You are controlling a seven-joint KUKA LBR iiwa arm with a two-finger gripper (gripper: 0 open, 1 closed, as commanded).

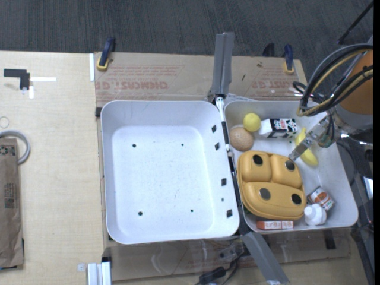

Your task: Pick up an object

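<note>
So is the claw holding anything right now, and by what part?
Cannot be told. The claw is low in the right bin, its tip at the top edge of the yellow moulded piece, beside a small yellow object. No grip on either is visible.

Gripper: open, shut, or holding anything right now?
Gripper: cannot be told; it sits low in the right bin at the yellow moulded piece, beside a small yellow object.

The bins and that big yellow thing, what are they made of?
The bins look like white plastic: smooth, thin-walled, with rounded corners and a slight sheen. The yellow thing also looks like plastic, moulded and matte, with dark round holes on top, though foam or rubber can't be ruled out.
</note>
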